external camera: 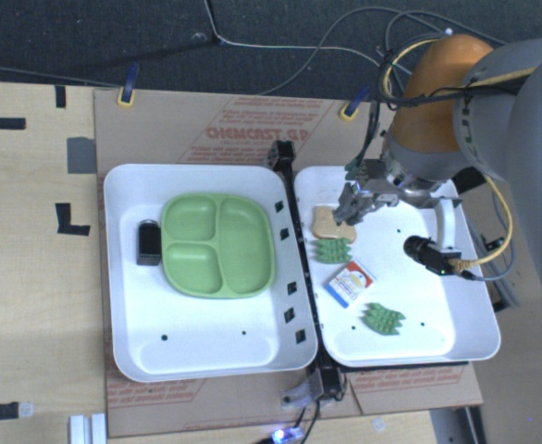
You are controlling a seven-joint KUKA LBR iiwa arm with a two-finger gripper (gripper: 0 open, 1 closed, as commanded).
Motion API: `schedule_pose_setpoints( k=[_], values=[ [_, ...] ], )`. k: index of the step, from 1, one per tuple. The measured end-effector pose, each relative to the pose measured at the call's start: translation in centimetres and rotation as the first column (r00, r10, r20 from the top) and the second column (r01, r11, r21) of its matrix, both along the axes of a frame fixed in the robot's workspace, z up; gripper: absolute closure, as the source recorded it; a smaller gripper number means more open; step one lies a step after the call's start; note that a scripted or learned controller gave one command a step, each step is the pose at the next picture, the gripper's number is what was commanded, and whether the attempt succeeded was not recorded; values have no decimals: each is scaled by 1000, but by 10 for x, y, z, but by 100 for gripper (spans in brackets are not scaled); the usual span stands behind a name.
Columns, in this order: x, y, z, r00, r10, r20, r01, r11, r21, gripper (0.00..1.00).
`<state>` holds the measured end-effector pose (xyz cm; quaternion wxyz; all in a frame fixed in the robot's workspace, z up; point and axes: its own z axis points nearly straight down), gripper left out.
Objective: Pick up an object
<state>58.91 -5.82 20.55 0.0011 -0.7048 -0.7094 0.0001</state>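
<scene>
Right bin (465,340): tan piece (328,222) beneath tool (350,213).

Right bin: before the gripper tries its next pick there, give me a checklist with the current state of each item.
1. Gripper over the right bin: ok.
2. Tan block right below the gripper: ok.
3. Anything held yet: cannot tell.
4. Green leafy piece touching the tan block, may crowd the grasp: not ok.
5. Red-and-white packet and second green piece lie apart from it: ok.
</scene>
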Motion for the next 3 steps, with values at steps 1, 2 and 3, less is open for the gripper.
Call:
schedule_pose_setpoints(
  k=[1,2,3],
  values=[
    [13,53,-4,1000,0,0,0,1000,0,100],
    [21,98,-1,1000,0,0,0,1000,0,100],
    [33,149,13,1000,0,2,0,1000,0,100]
  ],
)
